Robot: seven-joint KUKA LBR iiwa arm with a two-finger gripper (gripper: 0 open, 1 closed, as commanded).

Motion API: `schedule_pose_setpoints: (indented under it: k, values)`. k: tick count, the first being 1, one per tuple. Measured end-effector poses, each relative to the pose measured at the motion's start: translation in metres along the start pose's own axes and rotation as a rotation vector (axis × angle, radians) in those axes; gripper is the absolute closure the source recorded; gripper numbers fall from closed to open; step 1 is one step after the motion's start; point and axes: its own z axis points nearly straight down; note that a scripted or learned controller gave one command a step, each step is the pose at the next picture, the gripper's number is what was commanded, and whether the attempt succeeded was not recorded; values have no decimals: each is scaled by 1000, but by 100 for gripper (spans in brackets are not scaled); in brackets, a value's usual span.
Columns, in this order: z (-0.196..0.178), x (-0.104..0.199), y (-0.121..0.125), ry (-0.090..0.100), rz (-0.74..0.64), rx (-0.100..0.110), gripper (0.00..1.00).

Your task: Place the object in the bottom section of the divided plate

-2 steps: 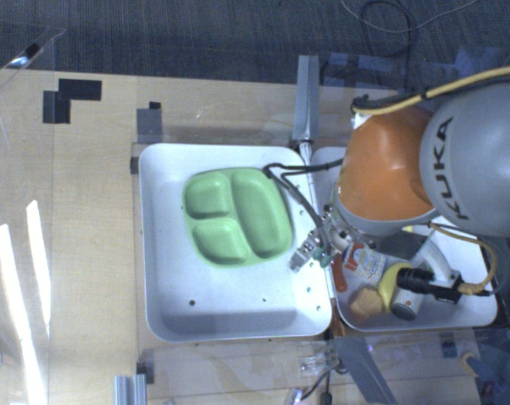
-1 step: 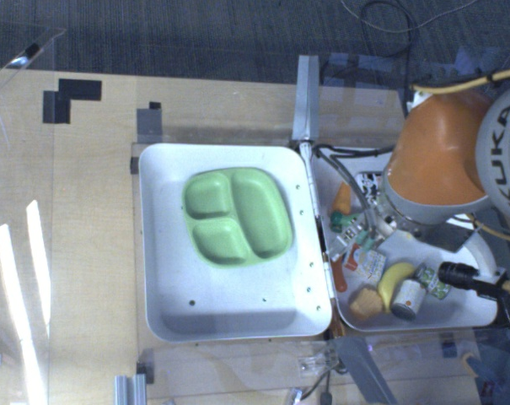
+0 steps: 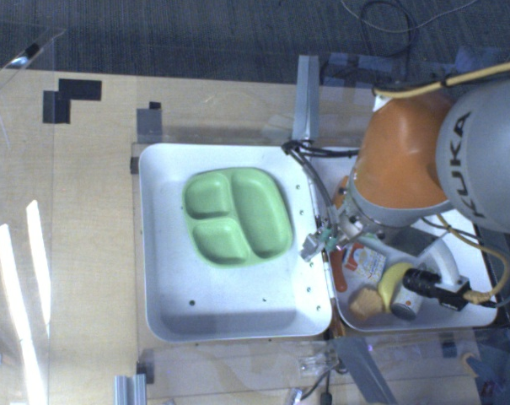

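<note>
A green divided plate (image 3: 238, 216) lies in the left white bin (image 3: 170, 302), with one long section on its right and two smaller ones on its left. All its sections look bare. My arm (image 3: 406, 154), grey with a large orange band, hangs over the right bin (image 3: 482, 317). My gripper (image 3: 322, 241) sits low at the divider between the two bins, just right of the plate's edge; the wrist hides its fingers. In the right bin lie a yellow banana-like object (image 3: 391, 278), a brown round object (image 3: 366, 304) and a white packet with red print (image 3: 364, 261).
A black cylindrical item with a yellow cable (image 3: 436, 292) lies in the right bin near the front. A grey metal post (image 3: 307, 99) stands behind the bins. Cables (image 3: 309, 175) trail down from the arm. Wooden bench top (image 3: 61, 251) extends to the left.
</note>
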Motion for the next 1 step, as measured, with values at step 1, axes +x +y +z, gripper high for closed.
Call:
schedule_pose_setpoints:
  k: [1]
  values:
    - [16, 8, 5, 1, 46, 2, 100]
